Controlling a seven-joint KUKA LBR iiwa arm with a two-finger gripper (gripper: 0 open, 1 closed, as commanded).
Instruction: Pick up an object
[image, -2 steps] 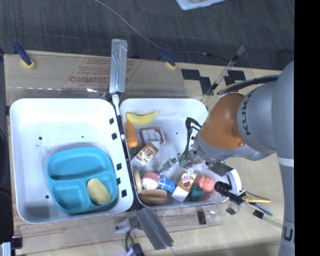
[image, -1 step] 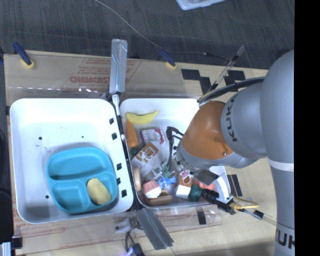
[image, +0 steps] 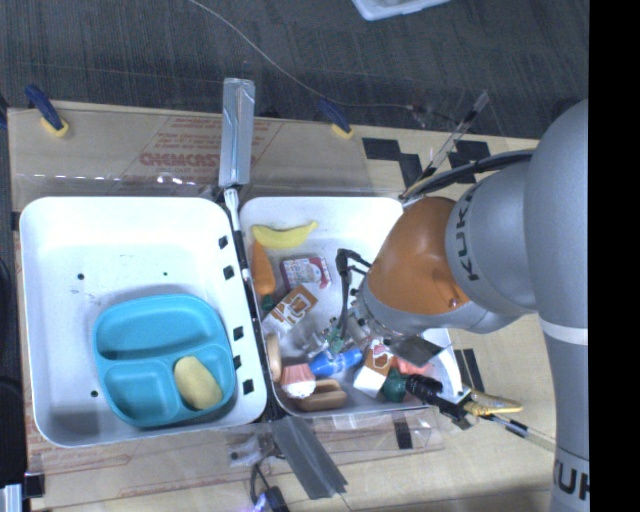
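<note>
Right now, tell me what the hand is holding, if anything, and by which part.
Cannot be told. The arm's orange band and wrist cover the hand as it reaches down into the right bin among the cluttered items, so no hold on anything is visible.

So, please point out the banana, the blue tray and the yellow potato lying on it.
banana (image: 284, 235): camera view, middle of its curved body.
blue tray (image: 150, 330): camera view, bare floor of its large compartment.
yellow potato (image: 198, 382): camera view, middle of its top surface.

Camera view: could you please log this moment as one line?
arm: over right bin | banana: right bin, far end | potato: on blue tray, left bin
</note>
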